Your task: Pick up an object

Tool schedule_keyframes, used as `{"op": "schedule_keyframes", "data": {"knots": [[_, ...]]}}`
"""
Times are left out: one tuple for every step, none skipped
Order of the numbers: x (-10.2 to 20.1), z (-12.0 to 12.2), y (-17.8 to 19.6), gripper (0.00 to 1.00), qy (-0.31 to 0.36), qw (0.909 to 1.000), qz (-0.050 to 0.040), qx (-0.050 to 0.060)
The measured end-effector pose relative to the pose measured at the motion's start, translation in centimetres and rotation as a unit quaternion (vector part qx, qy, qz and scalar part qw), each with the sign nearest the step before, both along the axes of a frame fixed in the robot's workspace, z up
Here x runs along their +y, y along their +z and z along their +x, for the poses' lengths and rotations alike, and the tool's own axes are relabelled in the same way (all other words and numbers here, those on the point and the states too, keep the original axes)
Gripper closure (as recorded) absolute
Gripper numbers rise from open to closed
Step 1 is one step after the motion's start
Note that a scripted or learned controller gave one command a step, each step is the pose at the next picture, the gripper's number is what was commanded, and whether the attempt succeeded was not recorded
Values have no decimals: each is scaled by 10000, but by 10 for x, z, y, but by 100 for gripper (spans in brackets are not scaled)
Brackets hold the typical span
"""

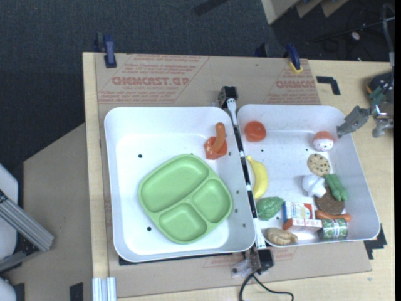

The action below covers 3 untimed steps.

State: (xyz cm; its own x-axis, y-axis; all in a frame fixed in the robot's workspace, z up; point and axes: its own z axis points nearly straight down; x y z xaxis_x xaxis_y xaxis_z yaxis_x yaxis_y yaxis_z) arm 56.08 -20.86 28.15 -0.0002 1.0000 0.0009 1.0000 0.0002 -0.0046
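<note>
The gripper (358, 121) is hovering at the right bin's (294, 115) upper right rim, finger state unclear, toys crowding the lower right corner.

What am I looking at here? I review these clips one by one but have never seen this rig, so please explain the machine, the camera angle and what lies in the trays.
One fixed camera looks down at a slant on a bench with two shallow white bins. The robot arm enters from the right; its two-finger gripper sits at the right bin's far right edge, and I see nothing between its fingers. Its job is to pick something up.

The left bin holds a green divided plate and a small orange toy. The right bin holds toy food: a red tomato, a banana, a cookie, a green leafy piece, a small carton, a can and a few more pieces too small to name.
</note>
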Motion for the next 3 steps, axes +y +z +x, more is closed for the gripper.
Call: {"op": "schedule_keyframes", "data": {"knots": [[23, 60, -51, 0, 21, 10000, -5, -14], [-17, 19, -154, 0, -25, 10000, 17, 56], [14, 2, -196, 0, -3, 10000, -39, -45]]}}
